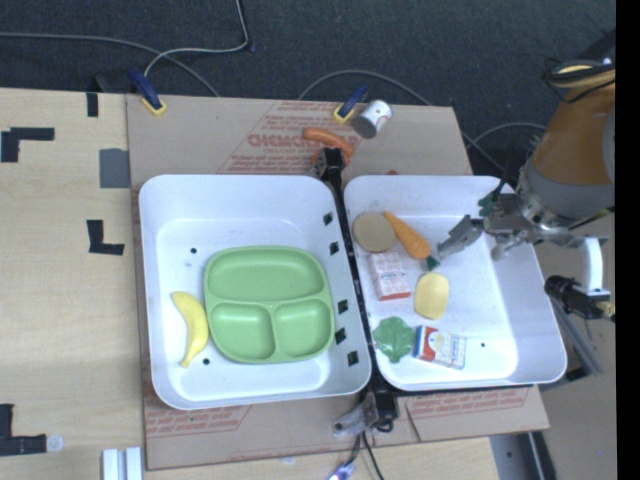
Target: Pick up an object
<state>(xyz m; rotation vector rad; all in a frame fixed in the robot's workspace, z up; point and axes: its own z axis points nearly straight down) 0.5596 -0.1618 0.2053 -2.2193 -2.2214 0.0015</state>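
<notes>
R bin [520, 358]: carrot [407, 234], yellow block [432, 295], green toy [394, 339]. Pincer [462, 236] over R bin, near carrot; open/closed: can't tell.

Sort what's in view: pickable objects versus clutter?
Job: carrot, yellow piece, tan disc, packet, green leaf, carton, banana, end effector.
Lying about: green tray, clamps, cables.
</notes>
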